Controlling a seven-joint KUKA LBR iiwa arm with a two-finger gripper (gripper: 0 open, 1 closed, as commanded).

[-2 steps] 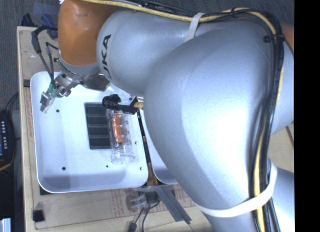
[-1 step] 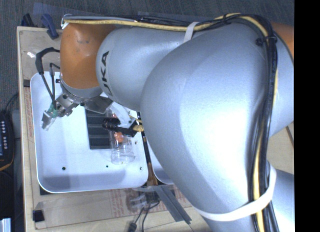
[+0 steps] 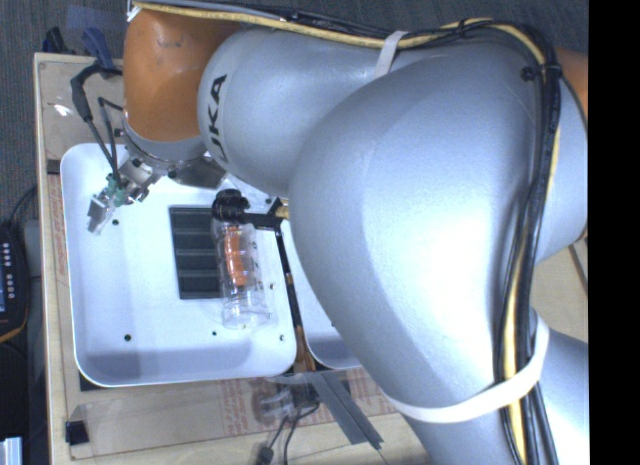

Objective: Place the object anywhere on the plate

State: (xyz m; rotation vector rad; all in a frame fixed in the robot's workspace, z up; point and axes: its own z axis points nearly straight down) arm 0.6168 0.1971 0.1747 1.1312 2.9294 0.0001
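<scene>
The clear plastic bottle (image 3: 238, 271) with an orange insert lay in the left bin (image 3: 150, 353), against the right side of a dark ribbed plate (image 3: 195, 253) near the bin's middle. The tool (image 3: 105, 203) hovered near the bin's far-left corner, well apart from the bottle; whether it was spread or pressed together could not be told. Bare bin floor lay toward the near edge. The grey arm (image 3: 400, 203) covered the right bin.
</scene>
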